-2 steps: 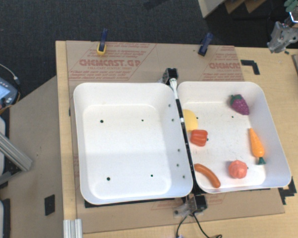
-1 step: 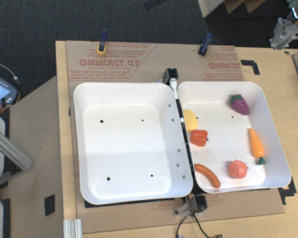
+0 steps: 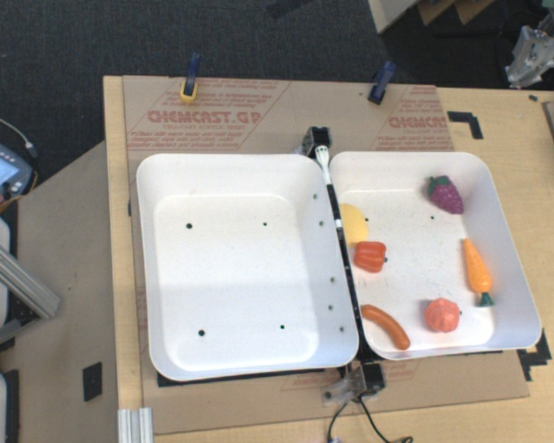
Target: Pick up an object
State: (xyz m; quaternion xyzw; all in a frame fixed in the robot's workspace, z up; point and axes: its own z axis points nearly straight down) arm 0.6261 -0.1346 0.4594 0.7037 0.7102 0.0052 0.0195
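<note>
Toys (image 3: 370, 256) lie in the right bin (image 3: 508, 247); cardboard (image 3: 203, 109) reads "CHEMCAST GP".

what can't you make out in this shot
- Hand: cut off by the camera view's top right corner; blurred, so its state cannot be read.
- Yellow toy: partly behind the right bin's rim, so its kind is unclear.
- Printed red text on the board: too small to read fully.

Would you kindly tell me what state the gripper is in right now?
Gripper: cannot be told; it sits above the bench's far right corner, away from the bins.
</note>
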